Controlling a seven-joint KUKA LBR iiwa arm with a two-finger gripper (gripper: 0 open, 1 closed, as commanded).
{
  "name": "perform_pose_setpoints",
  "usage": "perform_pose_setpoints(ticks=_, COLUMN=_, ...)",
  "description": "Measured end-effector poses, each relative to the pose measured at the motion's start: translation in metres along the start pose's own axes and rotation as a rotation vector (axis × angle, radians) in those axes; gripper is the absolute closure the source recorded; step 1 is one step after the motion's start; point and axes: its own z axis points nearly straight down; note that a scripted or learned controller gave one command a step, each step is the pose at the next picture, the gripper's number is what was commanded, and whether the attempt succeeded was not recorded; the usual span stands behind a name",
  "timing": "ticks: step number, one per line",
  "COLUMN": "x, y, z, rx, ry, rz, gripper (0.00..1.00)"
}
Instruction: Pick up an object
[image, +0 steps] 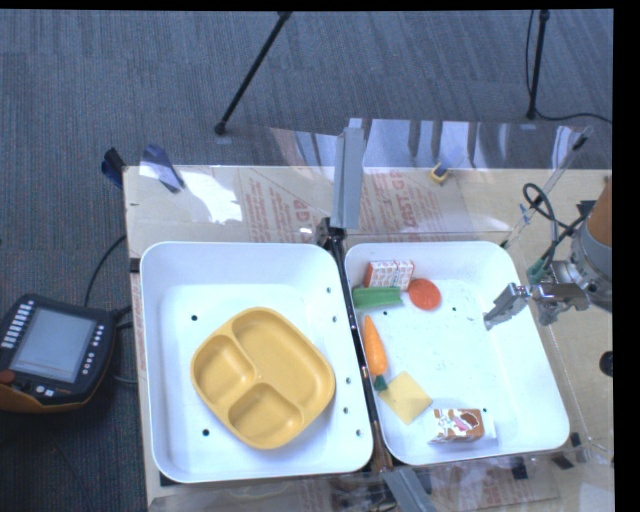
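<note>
The right bin (520, 400) holds several toy foods. At its back left are a small orange and white carton (388, 273), a green cucumber (377, 297) and a red round piece (425, 293). A carrot (374, 348) lies along the left wall, with a yellow cheese slice (405, 396) just in front of it. A brown and white snack packet (460, 425) lies near the front wall. My gripper (522, 308) hangs over the bin's right side, open, with nothing between its fingers. It is well right of the red piece.
The left bin (170, 300) holds a yellow divided plate (262, 376). A grey upright post (349, 185) stands behind the seam between the bins. Cables (540, 215) hang at the back right near the arm. A teach pendant (50, 350) lies on the floor at left.
</note>
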Motion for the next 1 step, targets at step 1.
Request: perform_pose_setpoints(ticks=1, x=0.06, y=0.0739, z=0.1558, rx=-0.002, ry=-0.001, rz=-0.099, gripper=0.0)
